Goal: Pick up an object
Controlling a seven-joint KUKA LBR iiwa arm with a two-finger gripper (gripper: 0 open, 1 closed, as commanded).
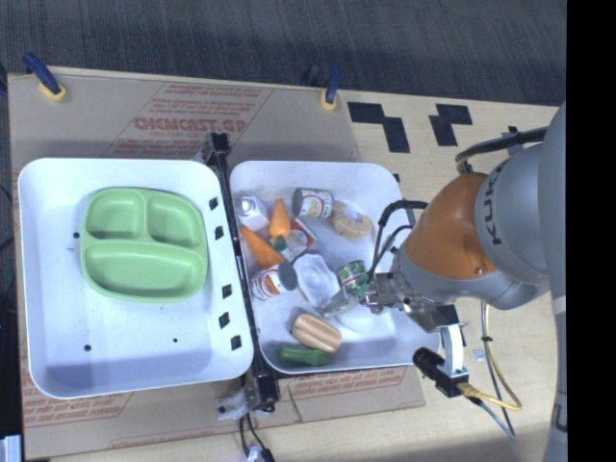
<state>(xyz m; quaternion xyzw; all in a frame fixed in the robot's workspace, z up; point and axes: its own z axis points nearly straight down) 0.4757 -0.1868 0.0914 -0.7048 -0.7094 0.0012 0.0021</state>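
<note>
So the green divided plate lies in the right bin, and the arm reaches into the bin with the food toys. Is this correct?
Not quite. The camera view shows the green divided plate in the left bin, not the right one. The arm does reach into the right bin, where the food toys are.

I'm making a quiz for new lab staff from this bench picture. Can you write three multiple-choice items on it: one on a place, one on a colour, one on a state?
1. Where does the divided plate lie?
A. in the left bin
B. in the right bin
C. on the cardboard

2. What colour is that plate?
A. orange
B. green
C. blue

3. How do the toy foods lie in the right bin?
A. stacked in one tower
B. lined up in a row
C. scattered loosely

Key: 1 A, the plate sits within the left bin. 2 B, it is pale green all over. 3 C, the carrots, can and bread roll point in different directions.
</note>
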